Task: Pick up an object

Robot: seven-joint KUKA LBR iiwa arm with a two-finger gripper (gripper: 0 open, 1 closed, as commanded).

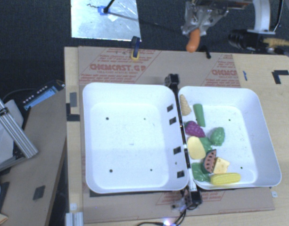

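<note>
- A silver foil-like sheet point(105, 12) lies on the dark floor at the upper left, beyond the surface, with a small blue item at the end of a thin black rod resting on it.
- A yellow-and-blue clip point(135, 51) sits at the far edge of the brown cardboard sheet point(116, 65) printed with red lettering, which covers the surface point(40, 140) beneath both bins.
- The left bin point(130, 138), shallow and white, sits beside its twin, the two joined along a black hinged seam at centre.
- The claw point(195, 32) hangs high above the far edge of the cardboard, well clear of both bins, clamped on an orange carrot-shaped toy point(194, 41) that hangs down from between its fingers.
- The right bin point(243, 126) holds a cluster of toy foods crowded against its left wall.
- A pale corn cob point(185, 104) lies farthest back in that cluster, just beside a green stick-like piece point(199, 115).
- A purple bunch of grapes point(194, 128) sits next forward, with a yellow rounded fruit point(196, 147) in front of it and a green leafy piece point(217, 136) to their right.
- A watermelon slice point(209, 161), a pale yellow wedge point(221, 165) and a yellow corn cob point(224, 178) lie nearest the bin's front wall.
</note>
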